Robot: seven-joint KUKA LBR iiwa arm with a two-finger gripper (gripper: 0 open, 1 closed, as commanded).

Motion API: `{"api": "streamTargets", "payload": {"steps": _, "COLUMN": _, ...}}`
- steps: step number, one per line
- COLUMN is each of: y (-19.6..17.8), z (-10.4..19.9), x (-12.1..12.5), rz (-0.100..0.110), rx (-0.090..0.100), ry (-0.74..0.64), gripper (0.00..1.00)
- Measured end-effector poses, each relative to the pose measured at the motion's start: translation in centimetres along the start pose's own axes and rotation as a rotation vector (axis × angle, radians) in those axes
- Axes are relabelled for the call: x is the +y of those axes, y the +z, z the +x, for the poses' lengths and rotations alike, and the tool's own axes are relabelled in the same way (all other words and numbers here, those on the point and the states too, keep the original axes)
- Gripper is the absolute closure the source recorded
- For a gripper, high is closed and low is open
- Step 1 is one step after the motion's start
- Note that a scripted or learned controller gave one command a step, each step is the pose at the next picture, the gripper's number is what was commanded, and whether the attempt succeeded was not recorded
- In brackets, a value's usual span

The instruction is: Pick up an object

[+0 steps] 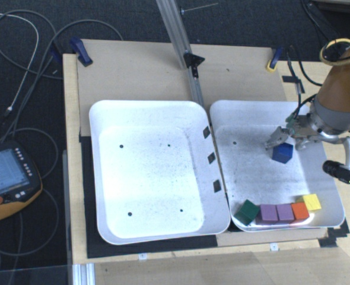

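Claw [289,140] spread open just above blue cube [282,153], holding nothing. Centre fingers astride cube, descend, then close.

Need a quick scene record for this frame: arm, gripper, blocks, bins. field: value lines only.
arm: grey KUKA arm with orange band, reaching in from the right over the right white bin
gripper: two-finger gripper, directly above the blue cube
grasp: cannot tell whether the cube is held
blue cube: small blue cube, mid right bin
row at near edge of right bin: green cube, purple cube, red cube, orange cube, yellow cube
left bin: shallow white bin, left of the right bin
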State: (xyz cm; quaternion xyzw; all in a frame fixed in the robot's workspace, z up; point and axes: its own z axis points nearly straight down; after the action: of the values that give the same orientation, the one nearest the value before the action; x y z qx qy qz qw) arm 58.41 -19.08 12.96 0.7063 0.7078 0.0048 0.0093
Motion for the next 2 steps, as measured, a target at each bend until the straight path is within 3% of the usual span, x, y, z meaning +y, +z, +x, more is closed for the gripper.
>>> {"api": "streamTargets", "payload": {"steps": 1, "y": 1.7, "z": 2.4, "x": -0.6, "rz": -0.015, "rx": -0.015, "ry": 0.002, "gripper": 0.0}}
{"api": "streamTargets", "payload": {"steps": 2, "y": 0.5, "z": 2.4, "x": -0.5, "rz": -0.019, "rx": -0.016, "ry": 0.003, "gripper": 1.0}}
